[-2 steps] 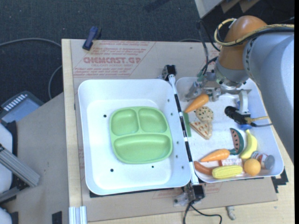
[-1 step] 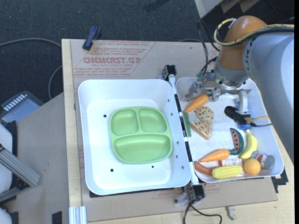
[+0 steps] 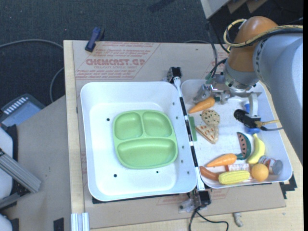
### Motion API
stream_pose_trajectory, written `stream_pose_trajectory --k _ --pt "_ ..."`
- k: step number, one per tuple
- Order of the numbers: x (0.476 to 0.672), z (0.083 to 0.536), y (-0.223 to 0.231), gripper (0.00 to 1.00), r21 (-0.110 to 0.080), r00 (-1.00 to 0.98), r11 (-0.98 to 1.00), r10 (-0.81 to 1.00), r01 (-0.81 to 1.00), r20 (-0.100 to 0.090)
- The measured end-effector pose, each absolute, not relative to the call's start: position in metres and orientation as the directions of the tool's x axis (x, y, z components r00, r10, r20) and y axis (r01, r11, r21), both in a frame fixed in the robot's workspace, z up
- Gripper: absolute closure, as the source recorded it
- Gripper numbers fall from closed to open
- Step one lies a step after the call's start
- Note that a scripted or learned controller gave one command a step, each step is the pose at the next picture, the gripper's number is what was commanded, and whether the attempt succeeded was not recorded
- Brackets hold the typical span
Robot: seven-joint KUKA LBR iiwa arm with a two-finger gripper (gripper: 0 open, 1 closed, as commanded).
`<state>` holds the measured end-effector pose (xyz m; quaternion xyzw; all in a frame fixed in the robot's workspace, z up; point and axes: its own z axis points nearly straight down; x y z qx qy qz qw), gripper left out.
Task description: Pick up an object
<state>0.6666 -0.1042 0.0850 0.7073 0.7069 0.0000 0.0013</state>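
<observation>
The end effector (image 3: 215, 91) hangs over the right bin's (image 3: 284, 150) far-left corner, just above a toy carrot (image 3: 202, 105); its grip I cannot tell; the carrot looks light, rigid, slick plastic; best pinched mid-body across its width.

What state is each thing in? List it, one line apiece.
Green divided plate: flat in the left bin, nothing on it.
Carrot: lying in the right bin, just below the gripper.
Cookie: flat, beside the sandwich wedge.
Banana: lying beside the watermelon slice.
Corn cob: lying at the near edge, next to the orange.
</observation>
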Motion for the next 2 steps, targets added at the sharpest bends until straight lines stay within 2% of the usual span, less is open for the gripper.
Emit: stream_pose_trajectory --k 2 --pt "0.6669 0.0921 -0.0933 0.0 0.003 -0.001 0.001 1.0 1.0 -0.001"
